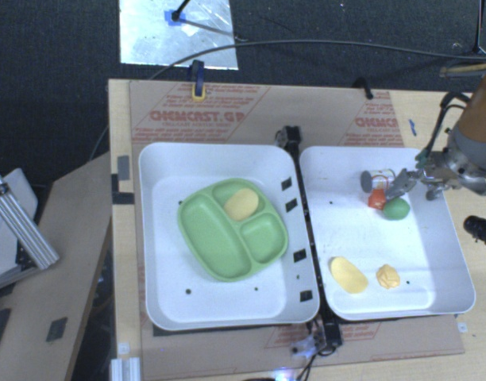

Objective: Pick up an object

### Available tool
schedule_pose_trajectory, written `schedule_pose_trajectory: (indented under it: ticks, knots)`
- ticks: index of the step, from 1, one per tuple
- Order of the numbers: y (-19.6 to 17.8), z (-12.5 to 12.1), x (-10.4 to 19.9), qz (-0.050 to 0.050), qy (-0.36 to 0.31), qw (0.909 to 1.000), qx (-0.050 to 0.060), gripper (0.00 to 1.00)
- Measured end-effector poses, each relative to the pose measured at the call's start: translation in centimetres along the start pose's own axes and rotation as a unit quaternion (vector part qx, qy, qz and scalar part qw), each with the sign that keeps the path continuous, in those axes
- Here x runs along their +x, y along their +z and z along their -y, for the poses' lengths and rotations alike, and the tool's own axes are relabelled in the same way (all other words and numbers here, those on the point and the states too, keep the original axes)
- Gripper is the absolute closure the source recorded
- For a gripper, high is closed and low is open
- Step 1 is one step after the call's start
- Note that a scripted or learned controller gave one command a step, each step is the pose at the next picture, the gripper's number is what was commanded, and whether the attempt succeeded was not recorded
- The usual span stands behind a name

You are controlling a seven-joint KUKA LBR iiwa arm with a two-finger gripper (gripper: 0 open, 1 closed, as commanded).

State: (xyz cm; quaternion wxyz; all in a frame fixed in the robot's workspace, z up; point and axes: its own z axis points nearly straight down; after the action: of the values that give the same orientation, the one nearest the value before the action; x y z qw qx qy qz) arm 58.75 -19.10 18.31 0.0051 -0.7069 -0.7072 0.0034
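Pincer [383, 182]: sat low over the upper part of the right bin [449, 248], reaching in from the right; whether it was clenched or released I could not tell, the metal parts blurred together there
Arm [475, 133]: grey with an orange band, came in at the right edge above the right bin
Red object [376, 200]: small, lay right at the pincer's tip, touching or just beside it; could not tell whether it was gripped
Green object [396, 209]: rounded, sat just beside the red one, on its right and a little lower
Yellow oval [349, 275]: lay on the right bin's floor near the front left; well apart from the pincer
Yellow lump [387, 276]: smaller, just beside the oval on its right
Left bin [160, 213]: held a green divided plate [219, 240] tilted at an angle
Pale yellow piece [242, 204]: rested in the plate's upper compartment
Desk [124, 117]: tan board under both bins, printed with red lettering
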Motion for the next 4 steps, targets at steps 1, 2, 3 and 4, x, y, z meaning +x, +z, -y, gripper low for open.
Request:
schedule_pose_trajectory:
  ticks: [1, 2, 3, 4]
  knots:
    - [-0.8, -0.3, 0.1, 0.002, -0.002, 1.0000, -0.007, 0.00]
    - [3.7, -1.1, -0.5, 0.001, -0.001, 1.0000, -0.006, 0.00]
    - [8.5, -0.2, -0.6, 0.001, -0.001, 1.0000, -0.005, 0.00]
    - [9.8, -0.3, -0.6, 0.001, 0.000, 1.0000, -0.006, 0.00]
